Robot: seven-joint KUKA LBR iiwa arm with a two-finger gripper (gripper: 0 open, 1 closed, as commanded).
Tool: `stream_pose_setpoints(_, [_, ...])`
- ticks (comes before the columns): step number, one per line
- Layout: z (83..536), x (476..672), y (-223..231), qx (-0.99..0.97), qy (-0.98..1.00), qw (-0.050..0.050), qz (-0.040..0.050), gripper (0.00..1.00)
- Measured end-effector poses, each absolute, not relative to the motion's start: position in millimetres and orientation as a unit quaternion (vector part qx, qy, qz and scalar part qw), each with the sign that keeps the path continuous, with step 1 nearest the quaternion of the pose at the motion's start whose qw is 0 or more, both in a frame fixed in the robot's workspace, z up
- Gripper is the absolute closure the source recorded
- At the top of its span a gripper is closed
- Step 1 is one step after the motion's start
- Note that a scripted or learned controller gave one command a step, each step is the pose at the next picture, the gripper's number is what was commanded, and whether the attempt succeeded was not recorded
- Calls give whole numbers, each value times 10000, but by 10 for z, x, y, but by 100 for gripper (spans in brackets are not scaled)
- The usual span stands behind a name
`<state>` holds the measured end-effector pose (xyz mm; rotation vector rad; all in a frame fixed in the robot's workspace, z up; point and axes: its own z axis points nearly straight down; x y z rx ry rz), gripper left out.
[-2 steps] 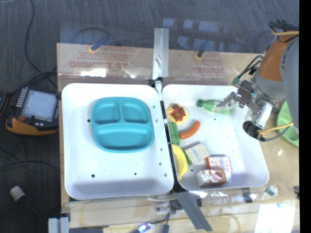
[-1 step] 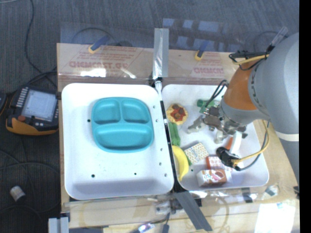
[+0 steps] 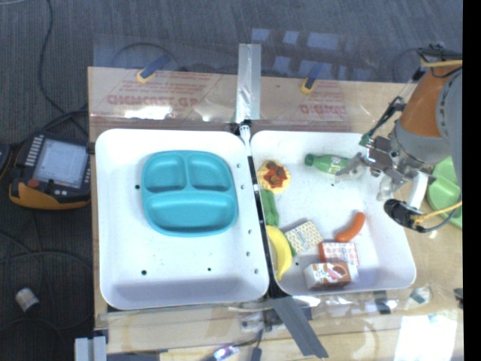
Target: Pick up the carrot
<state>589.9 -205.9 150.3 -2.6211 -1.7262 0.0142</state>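
Note:
The carrot [image 3: 350, 227], a small orange piece, lies on the floor of the right bin [image 3: 391, 258], toward its right side and just above a red carton. My gripper [image 3: 366, 164] hangs over the bin's upper right part, up and to the right of the carrot and well apart from it. It sits close to the right end of a green bottle [image 3: 327, 162]. Nothing is seen in its grasp.
In the right bin are also a yellow-red toy food [image 3: 273, 176], a green vegetable [image 3: 269, 207], a banana [image 3: 279, 250], a patterned packet [image 3: 304, 237] and a red carton [image 3: 331, 265]. The left bin [image 3: 120, 262] holds a blue divided tray [image 3: 188, 192]. A green object [image 3: 445, 183] lies outside on the right.

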Motion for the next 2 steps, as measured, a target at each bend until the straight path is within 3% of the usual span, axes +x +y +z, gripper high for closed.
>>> stream_pose_setpoints(1, [961, 5419, -2017, -8342, -5514, 53, -15, 0])
stream_pose_setpoints(2, [998, 5401, -2034, -8343, -5512, 80, 37, 100])
